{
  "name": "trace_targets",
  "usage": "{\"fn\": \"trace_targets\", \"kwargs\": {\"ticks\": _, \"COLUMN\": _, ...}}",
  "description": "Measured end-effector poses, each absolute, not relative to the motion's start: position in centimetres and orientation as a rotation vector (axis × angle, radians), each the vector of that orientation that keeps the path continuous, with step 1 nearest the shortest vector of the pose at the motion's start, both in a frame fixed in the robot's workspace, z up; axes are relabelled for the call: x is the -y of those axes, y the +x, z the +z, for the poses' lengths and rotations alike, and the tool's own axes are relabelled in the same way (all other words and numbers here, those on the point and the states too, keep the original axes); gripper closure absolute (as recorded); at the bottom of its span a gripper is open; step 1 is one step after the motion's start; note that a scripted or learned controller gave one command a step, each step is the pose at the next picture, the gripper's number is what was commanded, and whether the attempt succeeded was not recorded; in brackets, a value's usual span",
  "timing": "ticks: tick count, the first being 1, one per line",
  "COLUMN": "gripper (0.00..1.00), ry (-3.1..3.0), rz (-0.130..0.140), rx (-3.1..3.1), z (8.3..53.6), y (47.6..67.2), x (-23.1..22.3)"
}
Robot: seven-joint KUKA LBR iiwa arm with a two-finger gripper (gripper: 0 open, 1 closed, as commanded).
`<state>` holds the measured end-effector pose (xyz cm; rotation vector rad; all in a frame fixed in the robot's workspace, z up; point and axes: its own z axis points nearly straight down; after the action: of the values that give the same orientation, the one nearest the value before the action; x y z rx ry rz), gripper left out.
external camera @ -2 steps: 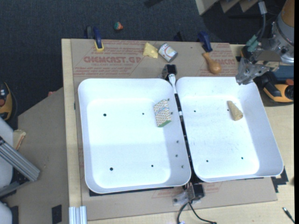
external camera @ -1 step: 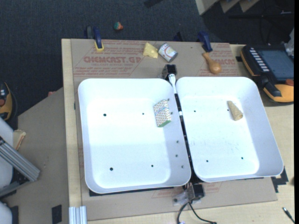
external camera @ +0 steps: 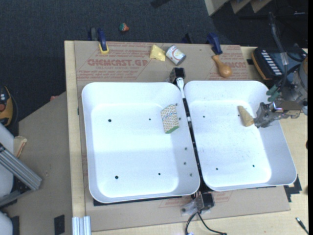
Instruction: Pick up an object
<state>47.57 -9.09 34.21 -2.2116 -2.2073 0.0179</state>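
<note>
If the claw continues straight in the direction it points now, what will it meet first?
Probably the tan wedge-shaped object in the right bin. The claw sits at that bin's right edge, pointing left toward it. One slanted view leaves their heights unclear, so it might pass above.

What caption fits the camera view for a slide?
Gripper beside a tan wedge in the right bin; patterned packet lies in the left bin.

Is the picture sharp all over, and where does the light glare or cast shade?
Camera view: the left bin glares brightly across its floor, shading toward its lower edge; the patterned packet looks fairly sharp, while the tool beside the tan block is soft and dim.
</note>
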Motion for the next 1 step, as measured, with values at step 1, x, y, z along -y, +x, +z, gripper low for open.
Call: {"fn": "trace_targets", "kwargs": {"ticks": 1, "gripper": 1.0, "ry": -2.216, "rz": -0.009, "rx": 2.233, "z": 39.74, "y": 48.01, "x": 2.14}}
